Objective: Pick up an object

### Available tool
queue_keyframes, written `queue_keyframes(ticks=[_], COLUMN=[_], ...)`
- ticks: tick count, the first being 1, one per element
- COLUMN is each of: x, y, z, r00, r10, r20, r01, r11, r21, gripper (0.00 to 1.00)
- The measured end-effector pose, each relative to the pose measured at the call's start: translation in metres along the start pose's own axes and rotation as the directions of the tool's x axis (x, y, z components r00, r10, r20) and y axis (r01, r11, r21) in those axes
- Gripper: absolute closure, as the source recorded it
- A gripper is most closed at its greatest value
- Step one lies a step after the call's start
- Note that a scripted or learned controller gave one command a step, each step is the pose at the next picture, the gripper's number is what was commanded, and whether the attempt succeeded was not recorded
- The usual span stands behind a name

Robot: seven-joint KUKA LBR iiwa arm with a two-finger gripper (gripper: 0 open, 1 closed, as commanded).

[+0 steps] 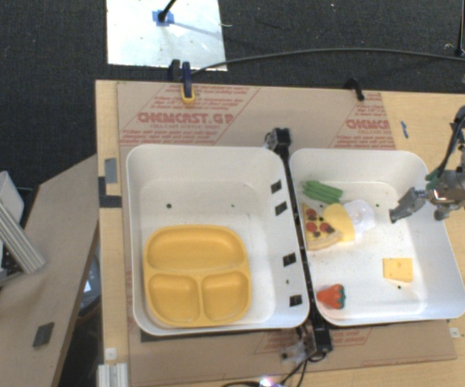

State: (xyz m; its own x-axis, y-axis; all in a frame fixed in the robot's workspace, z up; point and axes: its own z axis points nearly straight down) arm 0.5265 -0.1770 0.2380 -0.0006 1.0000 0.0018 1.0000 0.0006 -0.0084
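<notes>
Yellow flat square cheese slice (398, 269) lies in our right white bin (450, 293); light, stiff, best pinched at its edges. Our tool (400, 210) hovers nearby, whether spread we cannot tell.

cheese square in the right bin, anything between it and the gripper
Nothing visible. The gripper hangs over the right bin's far right side, and the cheese square lies just nearer the camera on bare bin floor. The pizza slice and strawberry lie off toward the divider.
</notes>
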Motion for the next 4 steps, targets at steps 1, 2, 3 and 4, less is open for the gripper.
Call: queue_keyframes(ticks=[1, 2, 3, 4], x=[0.0, -0.005, -0.006, -0.006], y=[0.002, 0.01, 0.013, 0.013], z=[-0.005, 0.053, 0.115, 0.155], r00=[1.0, 1.0, 1.0, 1.0], r10=[-0.003, 0.0, 0.0, 0.0], r20=[0.002, 0.001, 0.001, 0.001], r01=[0.003, 0.0, 0.0, 0.0], r11=[1.0, 1.0, 1.0, 1.0], r21=[-0.01, -0.006, -0.005, -0.007], gripper=[0.0, 0.0, 0.0, 0.0])
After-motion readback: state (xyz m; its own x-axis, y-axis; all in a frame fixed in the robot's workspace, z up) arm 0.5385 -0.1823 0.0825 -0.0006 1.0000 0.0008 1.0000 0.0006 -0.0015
